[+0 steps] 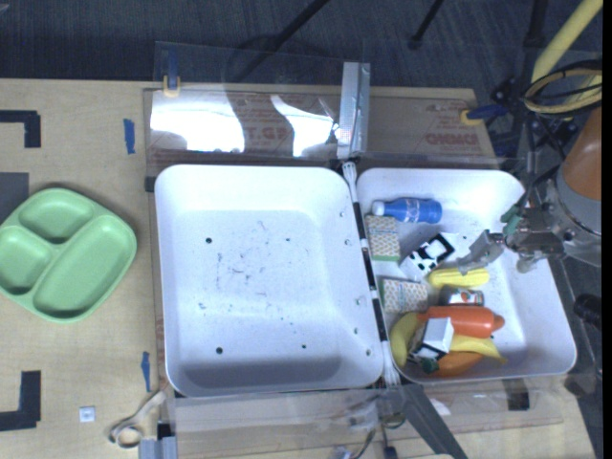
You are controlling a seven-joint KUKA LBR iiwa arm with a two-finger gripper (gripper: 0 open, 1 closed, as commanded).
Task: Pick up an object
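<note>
Over right bin, pincer hangs low above the clutter; cannot tell its state. Just below it: yellow banana-shaped toy, not touching as far as visible. Blue bottle lies toward bin's back. Left bin alongside. Green divided plate on surface, far left.

two white bins, the left bin and the right bin, sit side by side. at nine o'clock, one green divided plate. in the right bin, one blue bottle and two bananas, one above another.
</note>
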